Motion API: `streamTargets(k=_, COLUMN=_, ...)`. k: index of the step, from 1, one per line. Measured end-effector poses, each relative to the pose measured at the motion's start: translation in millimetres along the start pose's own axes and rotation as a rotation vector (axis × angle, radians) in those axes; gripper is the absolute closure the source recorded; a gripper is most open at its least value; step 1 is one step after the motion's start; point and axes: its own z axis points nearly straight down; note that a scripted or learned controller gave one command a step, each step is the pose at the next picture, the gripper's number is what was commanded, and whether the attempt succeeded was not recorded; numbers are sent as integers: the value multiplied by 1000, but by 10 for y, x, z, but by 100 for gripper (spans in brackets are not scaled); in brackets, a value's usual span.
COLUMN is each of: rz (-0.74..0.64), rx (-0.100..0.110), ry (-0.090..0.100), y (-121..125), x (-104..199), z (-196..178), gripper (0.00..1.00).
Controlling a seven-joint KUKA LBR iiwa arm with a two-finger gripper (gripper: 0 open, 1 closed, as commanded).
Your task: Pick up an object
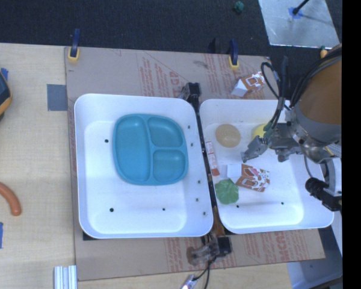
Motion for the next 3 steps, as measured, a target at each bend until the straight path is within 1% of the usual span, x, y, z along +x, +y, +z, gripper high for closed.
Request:
streamTargets(k=1, rz=0, rx=1, ry=-2, y=444, x=-264, z=721, gripper=0)
streamTargets(k=2, rz=0, rx=1, ry=-1, y=316, x=-387, z=1378, gripper=0)
streamTargets(k=3, rz=1, rx=0, ry=0, y=1391, x=-741, z=1362, gripper=0)
